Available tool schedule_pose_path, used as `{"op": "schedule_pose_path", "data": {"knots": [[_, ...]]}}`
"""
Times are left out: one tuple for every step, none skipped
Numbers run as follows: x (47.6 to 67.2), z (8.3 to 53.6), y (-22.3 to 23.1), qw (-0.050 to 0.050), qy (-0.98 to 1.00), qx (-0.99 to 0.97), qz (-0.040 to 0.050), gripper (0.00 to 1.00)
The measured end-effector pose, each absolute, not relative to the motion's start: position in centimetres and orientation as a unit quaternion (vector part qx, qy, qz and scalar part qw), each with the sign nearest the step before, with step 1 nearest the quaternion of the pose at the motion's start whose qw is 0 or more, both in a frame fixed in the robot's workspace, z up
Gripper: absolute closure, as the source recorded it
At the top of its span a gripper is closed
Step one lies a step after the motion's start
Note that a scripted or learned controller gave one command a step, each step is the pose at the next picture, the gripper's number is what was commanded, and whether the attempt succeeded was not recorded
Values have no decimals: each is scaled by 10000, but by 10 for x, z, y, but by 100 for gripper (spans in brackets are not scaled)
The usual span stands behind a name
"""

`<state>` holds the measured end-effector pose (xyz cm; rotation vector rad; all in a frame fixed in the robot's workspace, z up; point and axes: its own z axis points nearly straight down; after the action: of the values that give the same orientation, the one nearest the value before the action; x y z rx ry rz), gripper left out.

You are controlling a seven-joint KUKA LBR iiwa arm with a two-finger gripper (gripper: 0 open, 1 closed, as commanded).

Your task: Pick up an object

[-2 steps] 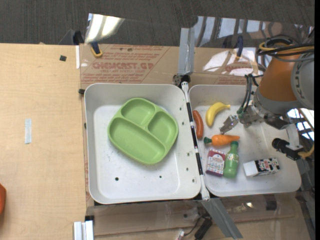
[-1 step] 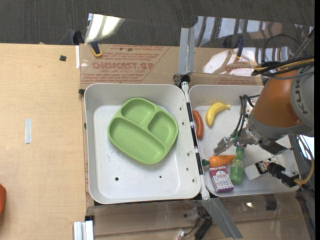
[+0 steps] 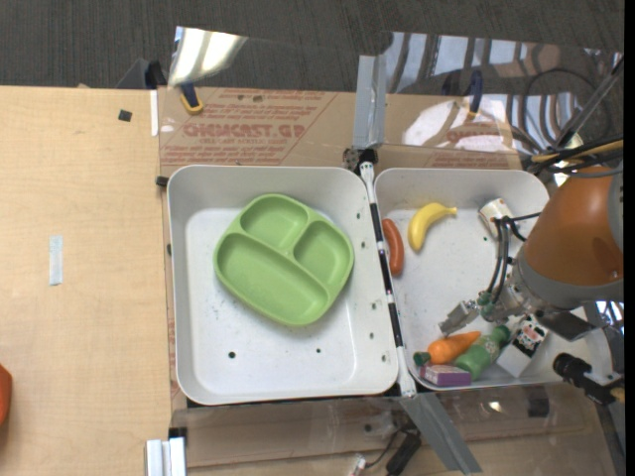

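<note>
My gripper [image 3: 488,317] hangs low over the front of the right bin [image 3: 451,266], under the grey wrist and its orange band [image 3: 580,231]. Just below it lie an orange carrot [image 3: 454,346], a green bottle-like object [image 3: 483,354] and a small purple block [image 3: 445,375], packed close together near the bin's front wall. The gripper is right above the carrot and the green object; I cannot see whether it touches them. Further back in the same bin lie a yellow banana [image 3: 429,222] and a red sausage [image 3: 394,245] by the left wall.
The left bin [image 3: 198,365] holds a green divided plate [image 3: 285,258]. A small white object [image 3: 493,209] sits at the right bin's back right, beside the arm. Cardboard [image 3: 258,127] stands behind the bins; bare wooden bench [image 3: 79,266] lies to the left.
</note>
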<state>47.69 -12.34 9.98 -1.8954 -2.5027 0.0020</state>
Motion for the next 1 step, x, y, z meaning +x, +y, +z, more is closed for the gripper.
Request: {"op": "schedule_pose_path", "data": {"knots": [[477,90,-138,13,-7888,-6146,4,0]]}}
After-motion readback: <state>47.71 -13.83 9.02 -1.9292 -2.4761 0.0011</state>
